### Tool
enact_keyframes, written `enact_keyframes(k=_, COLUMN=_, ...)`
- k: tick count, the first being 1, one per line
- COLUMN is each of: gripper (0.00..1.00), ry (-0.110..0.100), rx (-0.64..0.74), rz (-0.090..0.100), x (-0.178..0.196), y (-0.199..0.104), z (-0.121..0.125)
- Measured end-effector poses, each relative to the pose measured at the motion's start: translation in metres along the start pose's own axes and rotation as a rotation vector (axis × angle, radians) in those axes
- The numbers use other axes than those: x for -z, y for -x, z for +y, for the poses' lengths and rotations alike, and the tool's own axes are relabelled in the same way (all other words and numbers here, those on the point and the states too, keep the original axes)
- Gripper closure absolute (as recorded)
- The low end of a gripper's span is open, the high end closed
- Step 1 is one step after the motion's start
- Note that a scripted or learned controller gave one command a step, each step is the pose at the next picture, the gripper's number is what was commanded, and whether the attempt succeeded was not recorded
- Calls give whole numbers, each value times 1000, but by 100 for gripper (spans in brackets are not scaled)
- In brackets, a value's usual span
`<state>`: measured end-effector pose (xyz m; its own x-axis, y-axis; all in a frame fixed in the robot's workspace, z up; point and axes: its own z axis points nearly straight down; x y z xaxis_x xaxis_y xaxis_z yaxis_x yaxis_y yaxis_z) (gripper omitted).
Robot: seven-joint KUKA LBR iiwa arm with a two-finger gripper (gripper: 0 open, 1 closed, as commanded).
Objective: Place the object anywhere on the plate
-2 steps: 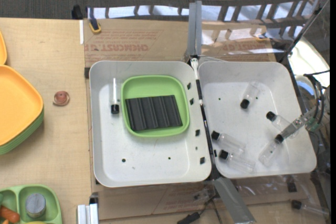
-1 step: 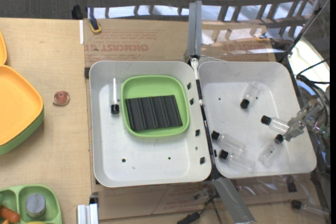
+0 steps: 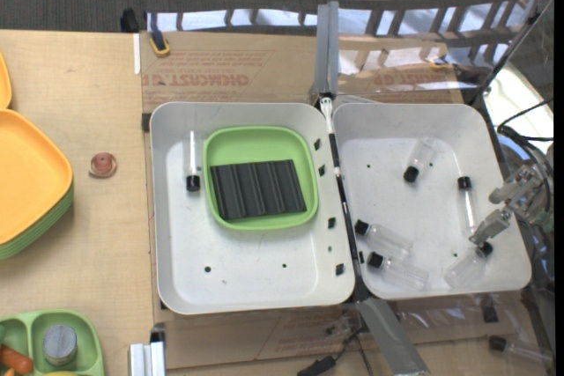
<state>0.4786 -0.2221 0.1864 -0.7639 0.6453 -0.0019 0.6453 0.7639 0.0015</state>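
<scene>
Judging by the layout, the task looks barely begun: the green plate (image 3: 260, 176) in the left bin (image 3: 176, 277) carries only a dark ribbed mat (image 3: 257, 189). Clear vials (image 3: 383, 239) lie scattered in the right bin (image 3: 423, 123). The claw (image 3: 495, 220) hovers at that bin's four o'clock edge; its grip cannot be told.

at your far left, stacked orange plates (image 3: 31, 180) lay on the wooden bench (image 3: 97, 260), with a small red knob (image 3: 103, 164) just to their right. a green divided tray (image 3: 48, 346) sat at the near left corner.
</scene>
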Motion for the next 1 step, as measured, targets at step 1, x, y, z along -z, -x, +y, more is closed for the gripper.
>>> enact_keyframes(k=1, gripper=0, ry=0, rx=70, rz=-2, x=92, y=60, z=52)
